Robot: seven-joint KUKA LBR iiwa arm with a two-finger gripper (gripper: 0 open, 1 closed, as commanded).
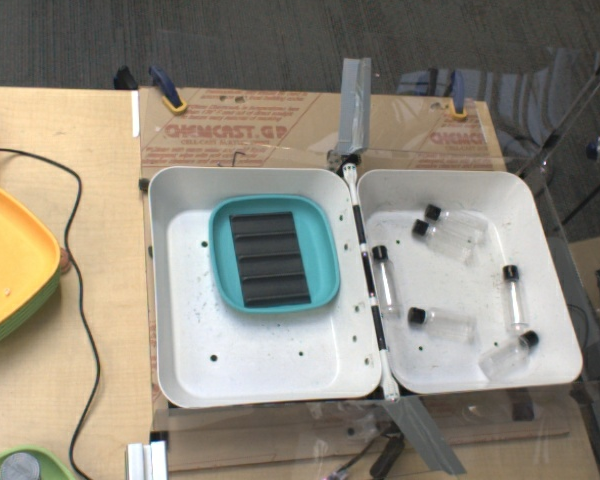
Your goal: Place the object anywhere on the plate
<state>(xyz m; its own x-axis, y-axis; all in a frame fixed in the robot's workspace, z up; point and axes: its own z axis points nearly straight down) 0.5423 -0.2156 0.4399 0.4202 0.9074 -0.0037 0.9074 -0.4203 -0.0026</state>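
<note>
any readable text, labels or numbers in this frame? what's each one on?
"CHEMCAST GP": red print on the brown cardboard sheet behind the left bin; last letters are soft, so that reading is approximate.
A second red print on the same sheet behind the right bin, near the far right clamp: too blurred to read.
Smaller red lines around both prints: too small to read.
Teal plate and vials: no text visible.

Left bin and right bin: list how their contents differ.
The left bin holds one teal plate with a dark ribbed insert; the right bin holds several clear vials with black caps. The plate sits centred; the vials lie scattered at mixed angles. Both bins are shallow and white.
</note>
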